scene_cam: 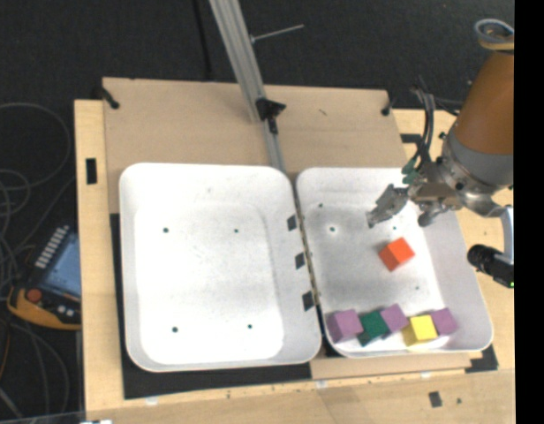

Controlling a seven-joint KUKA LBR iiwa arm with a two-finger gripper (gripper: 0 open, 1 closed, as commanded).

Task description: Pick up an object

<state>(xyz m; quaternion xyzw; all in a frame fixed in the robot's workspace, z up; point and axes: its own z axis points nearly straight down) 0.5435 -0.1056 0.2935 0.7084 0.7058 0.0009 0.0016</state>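
Note:
An orange block point(396, 254) lies in the middle of the right bin point(343, 193). My gripper point(406, 214) hangs just above and behind it, open, with nothing between its fingers. One finger point(383, 208) points toward the bin's left, the other sits at the right. Along the bin's front edge lie a purple block point(345, 324), a green block point(374, 327), a second purple block point(394, 316), a yellow block point(420, 329) and a third purple block point(443, 321).
The left bin point(210, 263) sits beside the right one, with small clips along the shared rim. A slanted metal pole point(245, 60) rises from the back of the bench. Cables and a hand-held pendant point(51, 276) lie off the bench at left.

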